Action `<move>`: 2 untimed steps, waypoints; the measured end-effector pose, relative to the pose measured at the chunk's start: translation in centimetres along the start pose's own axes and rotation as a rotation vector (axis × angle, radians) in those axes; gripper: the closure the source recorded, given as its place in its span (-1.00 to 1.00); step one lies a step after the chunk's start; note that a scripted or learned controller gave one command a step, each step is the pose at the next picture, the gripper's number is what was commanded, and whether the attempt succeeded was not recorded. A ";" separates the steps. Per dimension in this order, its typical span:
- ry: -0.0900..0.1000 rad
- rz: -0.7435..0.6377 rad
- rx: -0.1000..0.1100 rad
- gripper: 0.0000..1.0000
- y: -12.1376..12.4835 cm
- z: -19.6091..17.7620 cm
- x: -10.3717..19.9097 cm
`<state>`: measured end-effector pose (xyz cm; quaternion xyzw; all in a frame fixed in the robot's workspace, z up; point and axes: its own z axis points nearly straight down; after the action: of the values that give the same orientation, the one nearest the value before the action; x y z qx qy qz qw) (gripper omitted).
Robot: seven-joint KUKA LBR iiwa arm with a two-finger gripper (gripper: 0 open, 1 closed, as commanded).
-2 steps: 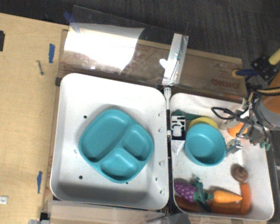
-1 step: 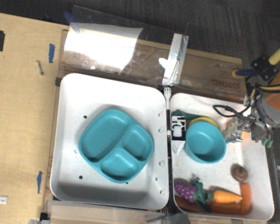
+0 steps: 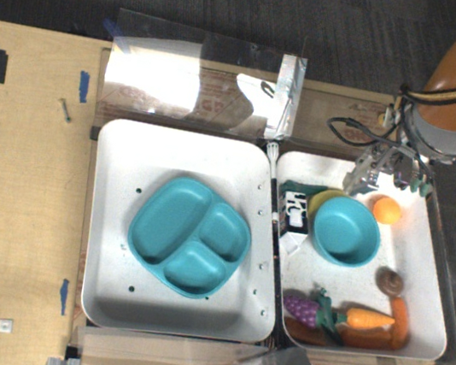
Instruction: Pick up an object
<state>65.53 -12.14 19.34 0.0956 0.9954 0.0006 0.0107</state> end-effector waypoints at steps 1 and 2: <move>0.004 -0.034 0.000 1.00 4.4 -6.4 -0.1; 0.022 -0.275 -0.001 1.00 -1.0 6.4 2.9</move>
<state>62.58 -12.59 12.86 -0.0417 0.9991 0.0004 -0.0001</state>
